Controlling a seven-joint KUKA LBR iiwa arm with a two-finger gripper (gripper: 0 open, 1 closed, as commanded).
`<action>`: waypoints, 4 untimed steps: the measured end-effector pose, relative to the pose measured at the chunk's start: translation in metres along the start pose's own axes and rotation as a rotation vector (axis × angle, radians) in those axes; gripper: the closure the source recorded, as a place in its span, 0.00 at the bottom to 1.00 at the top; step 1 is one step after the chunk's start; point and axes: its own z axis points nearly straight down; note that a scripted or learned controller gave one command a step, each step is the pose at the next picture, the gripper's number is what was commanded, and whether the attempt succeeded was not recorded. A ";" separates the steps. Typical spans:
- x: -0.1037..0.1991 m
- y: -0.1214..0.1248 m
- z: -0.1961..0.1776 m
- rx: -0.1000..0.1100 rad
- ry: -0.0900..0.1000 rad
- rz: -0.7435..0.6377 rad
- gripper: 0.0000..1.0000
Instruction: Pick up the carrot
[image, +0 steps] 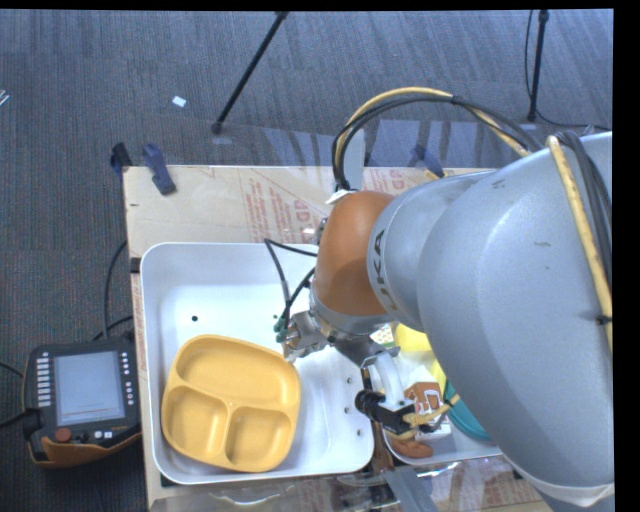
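While the gripper (400, 405) hangs low at the right bin's (455, 452) near edge, its grip is unreadable; an orange carrot-like piece (425, 400) sits against it; no lift confirmed; pickup pending.

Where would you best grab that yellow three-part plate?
Probably the raised rim on the right side of the yellow plastic three-compartment plate, coming straight down from above. It lies flat, open side up, in the left shallow white bin. It looks too wide to span, and that edge faces bare bin floor.
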 end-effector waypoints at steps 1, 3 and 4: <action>0.001 -0.019 -0.005 0.023 0.001 0.160 1.00; -0.024 0.031 -0.125 0.026 0.004 0.076 1.00; -0.016 0.011 -0.090 0.026 0.013 -0.429 1.00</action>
